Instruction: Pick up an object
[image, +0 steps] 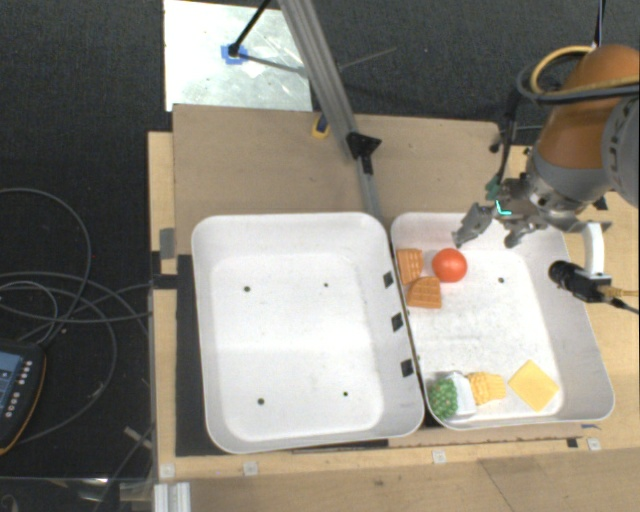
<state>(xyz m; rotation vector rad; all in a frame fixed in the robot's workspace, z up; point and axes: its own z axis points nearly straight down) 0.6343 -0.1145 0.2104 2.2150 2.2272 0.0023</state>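
While the hand (494, 231) hovers with fingers apart over the right bin's (575, 330) far edge, the tomato (450, 265) lies just left and nearer.

Arm (590, 110): grey casing with a rounded orange band above the wrist. A yellow cable loop arcs at the band's 11 o'clock edge. Wrist head is dark grey metal with a small teal light. Gripper (492, 231): 2 slim grey fingers (470, 230).
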